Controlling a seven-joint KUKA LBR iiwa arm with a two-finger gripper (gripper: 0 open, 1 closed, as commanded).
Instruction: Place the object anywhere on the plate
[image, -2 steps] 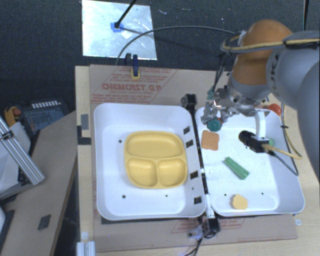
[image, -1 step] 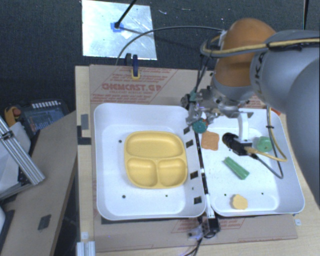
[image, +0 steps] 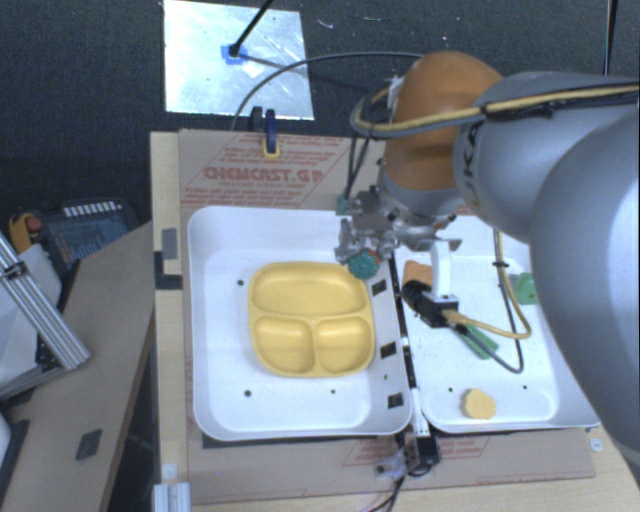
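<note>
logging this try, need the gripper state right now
gripper: closed, holding the teal object between its fingers, over the right edge of the yellow plate

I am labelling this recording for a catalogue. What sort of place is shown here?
Most likely a robotics lab bench, not a home: a grey robot arm reaches over two white bins on cardboard, with aluminium framing beside.
</note>
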